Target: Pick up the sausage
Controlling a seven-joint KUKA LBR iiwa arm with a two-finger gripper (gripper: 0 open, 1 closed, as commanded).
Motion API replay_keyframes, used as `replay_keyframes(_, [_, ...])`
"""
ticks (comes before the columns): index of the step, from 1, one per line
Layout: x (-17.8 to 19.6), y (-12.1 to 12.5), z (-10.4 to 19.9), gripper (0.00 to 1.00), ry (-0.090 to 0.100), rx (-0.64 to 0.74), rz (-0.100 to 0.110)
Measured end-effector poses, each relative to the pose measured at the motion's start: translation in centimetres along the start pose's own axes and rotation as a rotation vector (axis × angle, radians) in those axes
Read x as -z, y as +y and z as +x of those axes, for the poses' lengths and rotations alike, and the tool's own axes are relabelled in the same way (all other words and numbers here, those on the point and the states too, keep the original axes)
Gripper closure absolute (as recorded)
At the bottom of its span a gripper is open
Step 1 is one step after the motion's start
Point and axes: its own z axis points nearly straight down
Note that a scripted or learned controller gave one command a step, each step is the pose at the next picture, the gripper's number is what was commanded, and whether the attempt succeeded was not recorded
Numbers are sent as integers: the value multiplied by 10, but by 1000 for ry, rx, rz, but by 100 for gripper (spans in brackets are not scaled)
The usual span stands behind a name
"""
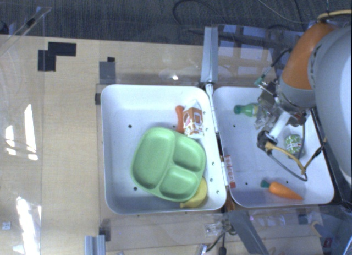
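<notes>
The sausage (179, 117) is a thin orange-red stick in the left bin (118, 138). It lies near the bin's back, just beyond the green divided plate (169, 163) and touching the left side of a small orange-and-white carton (193, 121). My gripper (265, 113) hangs over the right bin (242, 166), close to a green bottle (246, 109), well to the right of the sausage. Nothing shows between its fingers.
A yellow banana (197, 195) pokes out from under the plate's front right edge. In the right bin lie a carrot (280, 190) at the front and a small green-and-white round thing (293, 143) by the right wall. A raised divider (219, 144) separates the bins.
</notes>
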Motion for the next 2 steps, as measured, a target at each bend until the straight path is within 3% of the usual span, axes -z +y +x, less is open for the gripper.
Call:
replay_keyframes(1, [183, 57, 0, 100, 1, -297, -1])
replay_keyframes(2, [169, 107, -32, 100, 0, -629, -1])
